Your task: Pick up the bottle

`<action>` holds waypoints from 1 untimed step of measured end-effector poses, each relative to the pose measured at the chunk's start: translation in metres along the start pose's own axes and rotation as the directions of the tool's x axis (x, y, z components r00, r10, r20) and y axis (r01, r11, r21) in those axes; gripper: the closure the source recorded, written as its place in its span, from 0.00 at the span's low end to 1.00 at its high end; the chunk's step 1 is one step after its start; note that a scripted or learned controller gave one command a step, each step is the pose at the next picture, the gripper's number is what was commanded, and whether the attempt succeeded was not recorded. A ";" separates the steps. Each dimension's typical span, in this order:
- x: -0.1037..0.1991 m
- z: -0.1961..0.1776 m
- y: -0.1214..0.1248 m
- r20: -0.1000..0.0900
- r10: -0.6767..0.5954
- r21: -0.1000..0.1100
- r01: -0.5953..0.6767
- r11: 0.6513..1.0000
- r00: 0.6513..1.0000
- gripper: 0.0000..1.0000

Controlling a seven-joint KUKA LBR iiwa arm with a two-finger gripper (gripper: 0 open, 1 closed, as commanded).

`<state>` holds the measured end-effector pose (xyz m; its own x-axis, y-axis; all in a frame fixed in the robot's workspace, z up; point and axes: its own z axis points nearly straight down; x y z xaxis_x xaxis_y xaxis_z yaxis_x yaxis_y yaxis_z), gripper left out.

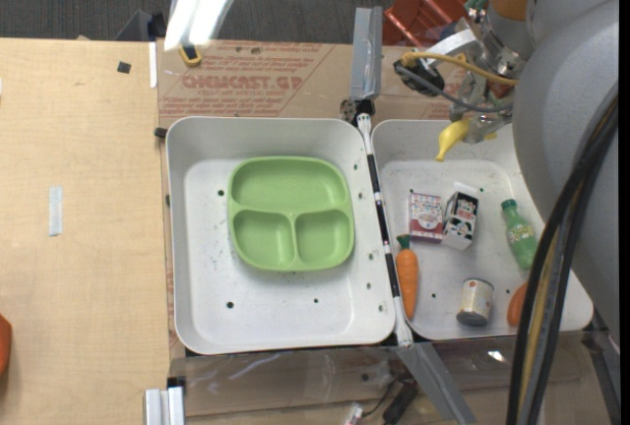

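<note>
The bottle (518, 232) is green with a green cap and lies in the right bin (433, 179), near its right wall. My gripper (479, 114) is over the back edge of that bin, up and to the left of the bottle and well apart from it. A yellow banana (451, 138) sits right under the gripper, with its upper end meeting the gripper. Whether the banana is held or rests in the bin I cannot tell. The grey arm covers the bin's right side.
The right bin also holds a small pink-and-white box (426, 215), a black-and-white carton (461, 217), a carrot (407, 274), a small can (475, 301) and an orange thing (517, 306) at the arm's edge. A green divided plate (291, 212) lies in the left bin (192, 216).
</note>
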<state>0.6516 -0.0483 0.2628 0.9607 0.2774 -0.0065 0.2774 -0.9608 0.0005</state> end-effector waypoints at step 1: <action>-0.065 -0.043 0.097 0.000 0.016 0.001 -0.016 1.000 1.000 1.00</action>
